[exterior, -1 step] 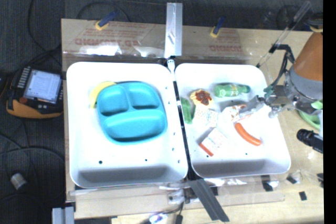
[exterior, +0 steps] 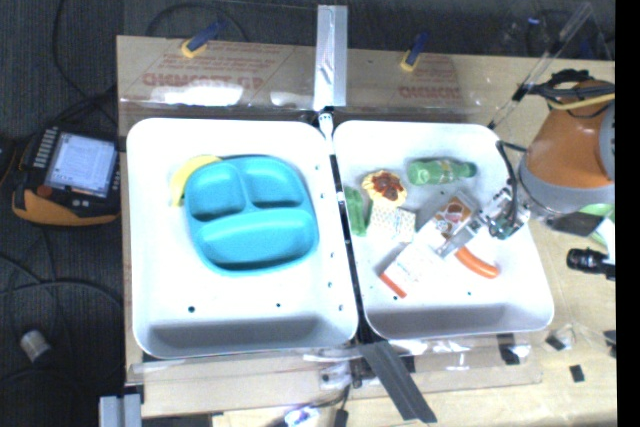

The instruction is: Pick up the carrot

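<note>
The carrot (exterior: 478, 262), small and orange, lies in the right bin (exterior: 520, 310) near its right side, just right of a white carton. The gripper (exterior: 499, 219) hangs over the bin's right part, a little above and to the right of the carrot and apart from it. Behind it the arm's orange band (exterior: 568, 150) rises over the bin's right rim. Nothing shows held in the gripper.
The right bin also holds a green bottle (exterior: 440, 172), a round pizza-like toy (exterior: 384, 184), a green piece (exterior: 357, 212), a brown item (exterior: 455, 212) and a white carton with a red end (exterior: 410, 265). The left bin (exterior: 160, 315) holds a blue divided plate (exterior: 250, 212) and a banana (exterior: 188, 173).
</note>
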`<state>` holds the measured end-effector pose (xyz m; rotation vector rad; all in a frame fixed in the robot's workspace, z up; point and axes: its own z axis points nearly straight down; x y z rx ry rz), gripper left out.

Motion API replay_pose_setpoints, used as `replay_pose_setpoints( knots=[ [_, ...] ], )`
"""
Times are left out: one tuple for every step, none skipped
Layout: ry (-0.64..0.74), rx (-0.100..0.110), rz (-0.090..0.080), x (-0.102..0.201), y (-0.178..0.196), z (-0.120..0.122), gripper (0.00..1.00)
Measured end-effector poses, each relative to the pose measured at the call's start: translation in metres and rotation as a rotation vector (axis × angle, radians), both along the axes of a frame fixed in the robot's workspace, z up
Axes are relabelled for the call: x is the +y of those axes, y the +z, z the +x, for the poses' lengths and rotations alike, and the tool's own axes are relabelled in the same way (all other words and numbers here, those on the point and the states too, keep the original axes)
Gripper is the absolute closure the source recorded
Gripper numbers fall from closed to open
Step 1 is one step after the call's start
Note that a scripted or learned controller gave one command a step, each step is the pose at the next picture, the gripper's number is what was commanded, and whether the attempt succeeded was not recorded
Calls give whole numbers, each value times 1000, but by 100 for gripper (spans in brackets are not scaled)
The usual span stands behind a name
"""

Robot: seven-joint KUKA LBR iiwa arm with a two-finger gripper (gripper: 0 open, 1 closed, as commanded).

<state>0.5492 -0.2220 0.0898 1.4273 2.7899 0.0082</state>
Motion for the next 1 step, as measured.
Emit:
replay_pose_setpoints(
  knots=[
    [259,-7,-11,-2,1,-14,0]
  ],
)
